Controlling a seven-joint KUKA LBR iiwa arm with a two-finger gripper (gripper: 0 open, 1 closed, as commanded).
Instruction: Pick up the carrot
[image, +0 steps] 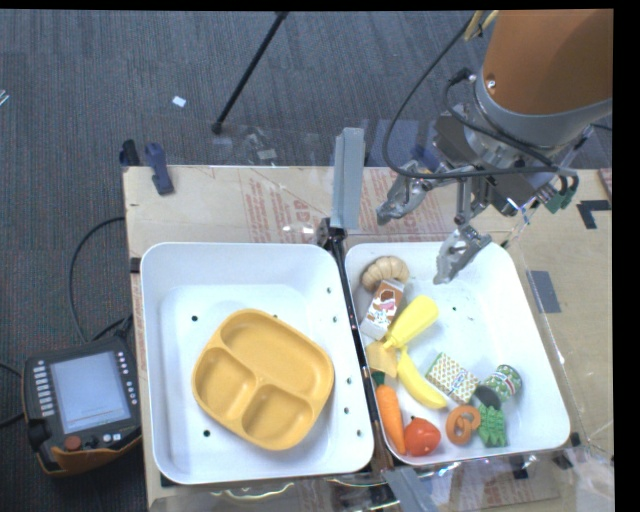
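**Claw Spread Wide Above the Far Rim, Carrot at the Near Edge**

Gripper (428, 228) fingers stand parted and grasp nothing — one finger (399, 200) hangs over the cardboard-topped bench (230, 200) just past the far rim of the right bin (540, 330), the other reaches down over that bin's far inside. The grey arm with its orange band (545, 50) comes in from the upper right, cables looping around the wrist.

The carrot (391, 417) lies at the opposite end of the same bin — in its near-left corner, close against the left wall, pointing roughly toward the near rim with its thicker end farther from the camera. It is well apart from the claw, with most of the bin's contents between them. A red pepper-like toy (422, 436) sits just beside the carrot's tip on its right, and a banana (418, 381) curves just beyond that.

Between carrot and claw lie a yellow corn-like piece (412, 322), a small carton (381, 309) and a bread roll (385, 270), the roll nearest the lower finger. Further right in the bin are a patterned box (452, 378), a small can (503, 383), a pretzel (463, 424) and a green leafy toy (492, 425).

The left bin (175, 290) holds a yellow divided plate (263, 377). A teach pendant (85, 400) rests on the floor at the left.
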